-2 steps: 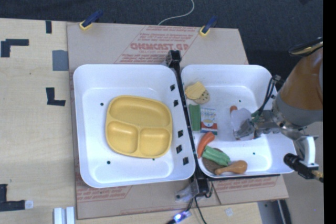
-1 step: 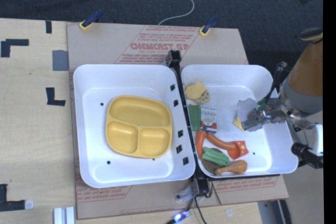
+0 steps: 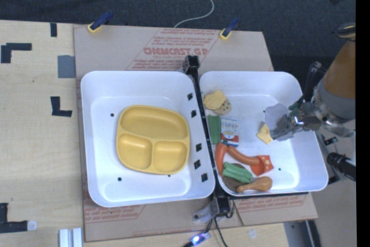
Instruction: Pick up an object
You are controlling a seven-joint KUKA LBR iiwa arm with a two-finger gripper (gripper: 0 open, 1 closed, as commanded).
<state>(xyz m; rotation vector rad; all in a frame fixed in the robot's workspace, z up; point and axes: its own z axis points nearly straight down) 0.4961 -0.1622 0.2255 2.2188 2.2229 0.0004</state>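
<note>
My gripper (image 3: 276, 123) hangs over the right part of the right bin (image 3: 289, 85), reaching in from the right, open, with nothing between its fingers. A yellow cheese wedge (image 3: 264, 135) lies just left of and below the lower fingertip, very close to it. Further left in the same bin lie a round cookie (image 3: 217, 100), a green strip (image 3: 214, 129), a small printed carton (image 3: 230, 129), an orange carrot (image 3: 238, 155), a red piece (image 3: 264, 164), a green piece (image 3: 236, 172) and a brown drumstick (image 3: 255, 185).
The left bin (image 3: 95, 124) holds a yellow divided plate (image 3: 153, 139). Both bins rest on a cardboard sheet (image 3: 173, 46) held by two clips. A white cable (image 3: 185, 0) runs across the dark floor behind.
</note>
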